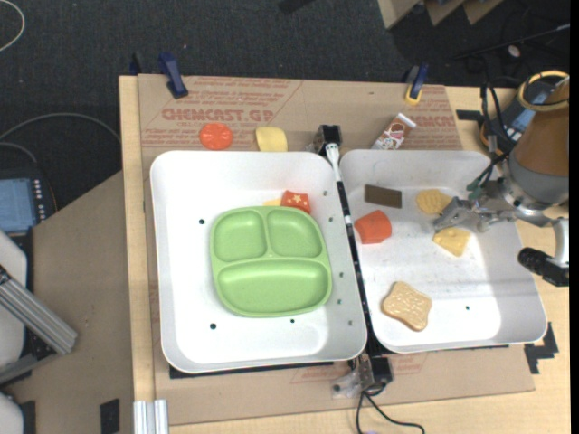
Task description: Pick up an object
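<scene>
The arm reaches in from the right over the right bin [507,328], and its gripper [450,220] hangs low over the far right part of that bin, between two yellow pieces: a rounded yellow piece [431,201] on its far side and a yellow wedge [453,240] on its near side, both lying just beside the fingers. The fingers look spread a little, with nothing seen between them, though the dark metal blurs and their exact gap is hard to read. Left of the gripper lie a dark brown bar [383,196] and, nearer, an orange-red block [373,227] close to the bin's left wall. A tan cracker-like piece [407,305] sits near the front of the same bin. The left bin [181,333] holds a green divided tray [270,260], with a small red piece [296,201] touching the tray's far edge
</scene>
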Motion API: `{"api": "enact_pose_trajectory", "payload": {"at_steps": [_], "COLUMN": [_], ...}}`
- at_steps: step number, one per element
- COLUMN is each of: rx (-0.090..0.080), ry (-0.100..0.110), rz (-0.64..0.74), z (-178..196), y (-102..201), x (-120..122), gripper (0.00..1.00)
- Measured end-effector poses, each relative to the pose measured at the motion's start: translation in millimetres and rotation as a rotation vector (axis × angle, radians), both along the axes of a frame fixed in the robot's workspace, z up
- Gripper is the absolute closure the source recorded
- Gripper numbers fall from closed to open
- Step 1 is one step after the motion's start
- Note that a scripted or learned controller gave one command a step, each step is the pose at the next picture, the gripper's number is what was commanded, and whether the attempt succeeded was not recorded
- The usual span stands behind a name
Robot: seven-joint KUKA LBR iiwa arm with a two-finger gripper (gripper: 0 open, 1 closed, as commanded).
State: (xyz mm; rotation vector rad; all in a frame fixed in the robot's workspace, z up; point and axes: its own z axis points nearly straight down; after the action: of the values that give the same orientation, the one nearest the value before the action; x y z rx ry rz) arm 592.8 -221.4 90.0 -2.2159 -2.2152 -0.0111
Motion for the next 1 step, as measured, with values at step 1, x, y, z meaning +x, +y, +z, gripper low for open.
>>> {"api": "enact_pose_trajectory", "payload": {"at_steps": [1], "rx": [-0.011], "ry": [-0.009], "rz": [0.009], "z": [38.1], "y": [75.2], "x": [39.3], "gripper": [0.00]}}
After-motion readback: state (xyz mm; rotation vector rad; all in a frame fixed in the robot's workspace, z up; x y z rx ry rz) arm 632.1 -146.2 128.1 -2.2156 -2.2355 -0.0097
